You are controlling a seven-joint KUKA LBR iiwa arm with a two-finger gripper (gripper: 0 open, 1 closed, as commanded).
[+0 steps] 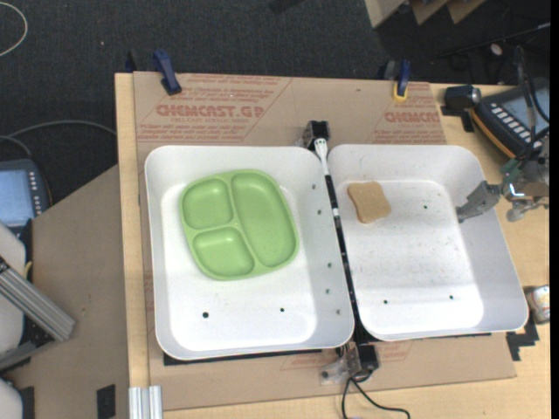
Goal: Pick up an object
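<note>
**Nothing grabbed yet, claw parked at the bin's edge**

Cardboard-topped bench (262, 103) on dark carpet, two white bins side by side. Far left of the claw, a green divided plate (238, 225) sits in the left bin (166, 321). Closer, still left of it, a tan sponge-looking piece (369, 202) lies in the right bin (489, 304). The claw (489, 195) hangs at that bin's right rim; can't tell whether it's spread or pinched. Pick looks not yet begun.
</note>
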